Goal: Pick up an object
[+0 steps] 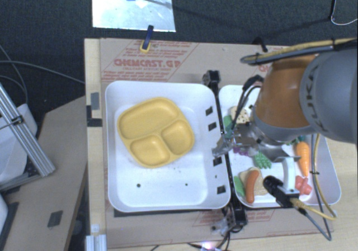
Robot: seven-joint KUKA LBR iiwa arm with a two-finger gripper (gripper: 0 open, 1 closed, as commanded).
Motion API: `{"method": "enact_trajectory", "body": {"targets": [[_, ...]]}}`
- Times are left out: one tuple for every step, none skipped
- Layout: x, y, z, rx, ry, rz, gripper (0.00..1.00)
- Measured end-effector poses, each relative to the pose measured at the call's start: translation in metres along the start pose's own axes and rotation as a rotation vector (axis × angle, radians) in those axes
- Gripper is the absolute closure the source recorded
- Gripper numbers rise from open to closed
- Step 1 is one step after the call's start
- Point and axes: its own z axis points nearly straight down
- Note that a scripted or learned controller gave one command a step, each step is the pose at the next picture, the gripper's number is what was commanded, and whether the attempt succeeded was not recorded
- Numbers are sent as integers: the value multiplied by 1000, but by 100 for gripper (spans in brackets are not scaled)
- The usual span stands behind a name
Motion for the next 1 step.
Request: {"method": "enact_trajectory", "body": {"targets": [[-52, 0, 29, -2, -2, 5, 0]]}}
